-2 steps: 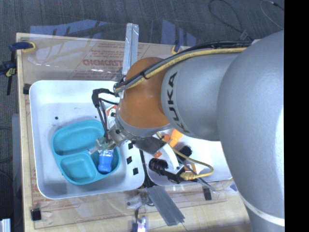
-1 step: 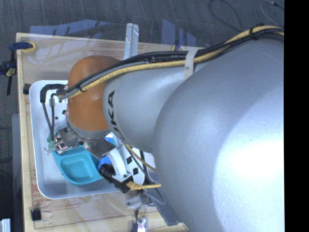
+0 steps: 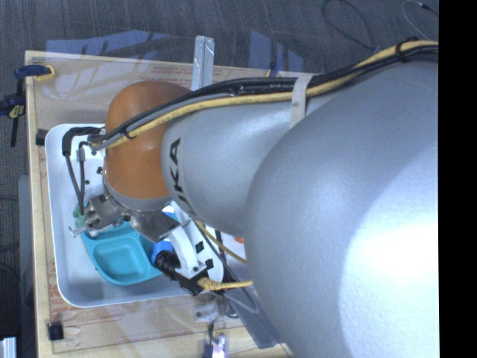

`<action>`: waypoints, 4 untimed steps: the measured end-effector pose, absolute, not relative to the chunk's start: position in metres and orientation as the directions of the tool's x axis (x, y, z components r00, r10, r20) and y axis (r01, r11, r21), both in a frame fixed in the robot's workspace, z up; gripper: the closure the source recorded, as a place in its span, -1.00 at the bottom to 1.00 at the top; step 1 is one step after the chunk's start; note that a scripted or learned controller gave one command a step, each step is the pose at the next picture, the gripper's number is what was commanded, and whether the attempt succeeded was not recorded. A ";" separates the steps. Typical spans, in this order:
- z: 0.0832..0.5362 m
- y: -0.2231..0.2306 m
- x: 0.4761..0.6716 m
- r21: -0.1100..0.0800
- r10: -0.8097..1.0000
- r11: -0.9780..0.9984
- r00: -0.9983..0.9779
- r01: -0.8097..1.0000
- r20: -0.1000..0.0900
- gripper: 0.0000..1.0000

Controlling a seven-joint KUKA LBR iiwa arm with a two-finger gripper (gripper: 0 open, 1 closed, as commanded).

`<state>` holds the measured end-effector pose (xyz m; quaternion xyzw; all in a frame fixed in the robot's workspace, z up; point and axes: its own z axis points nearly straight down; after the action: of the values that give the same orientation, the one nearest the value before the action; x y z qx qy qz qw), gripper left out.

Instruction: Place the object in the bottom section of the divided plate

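The arm's grey body and orange band (image 3: 138, 144) cover most of the left white bin (image 3: 63, 267). A blue divided plate (image 3: 123, 258) lies in the bin's lower part, with one squarish compartment showing below the wrist. The gripper (image 3: 88, 216) hangs at the plate's upper left edge, low over the bin floor. A small green bit shows beside the gripper at its left; I cannot tell what it is. The rest of the plate is hidden under the arm.
The bin's left and lower walls show, with bare white floor around the plate. A wooden bench edge (image 3: 37, 200) runs along the left. Cables (image 3: 223, 95) run across the arm. A blue clamp (image 3: 33, 71) sits at the bench's top left corner.
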<state>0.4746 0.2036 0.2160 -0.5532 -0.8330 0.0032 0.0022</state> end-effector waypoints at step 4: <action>0.234 0.211 0.519 -0.004 0.998 0.058 -0.058 0.998 -0.001 1.00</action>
<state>0.5190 0.2107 0.2337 -0.6864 -0.7272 0.0020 0.0011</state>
